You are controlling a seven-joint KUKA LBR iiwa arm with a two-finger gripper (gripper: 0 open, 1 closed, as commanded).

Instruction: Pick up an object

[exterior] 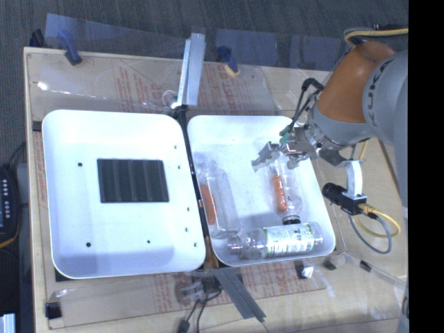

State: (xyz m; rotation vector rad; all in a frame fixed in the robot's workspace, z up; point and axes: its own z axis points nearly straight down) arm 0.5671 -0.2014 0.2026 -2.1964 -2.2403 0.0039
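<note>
Tool [277, 155] hovering over the upper part of the right shallow white bin [239, 127]; finger spread impossible to tell from this angle, nothing visibly gripped. Nearest candidate just below the tool: clear plastic bottle with an orange insert [283, 189]. Further below, along the near wall: clear bottle with a green-and-white label and dark cap [281, 240]. Off to the left of the tool: another clear bottle with an orange strip [215, 203] beside the divider. Well to the left: left white bin holding a dark ribbed rectangular panel [132, 180].

Risks, judged: slick round clear plastic likely to roll or squirt out of a pinch; bottle near the bin wall, so finger clash possible. Label text too small to read.
</note>
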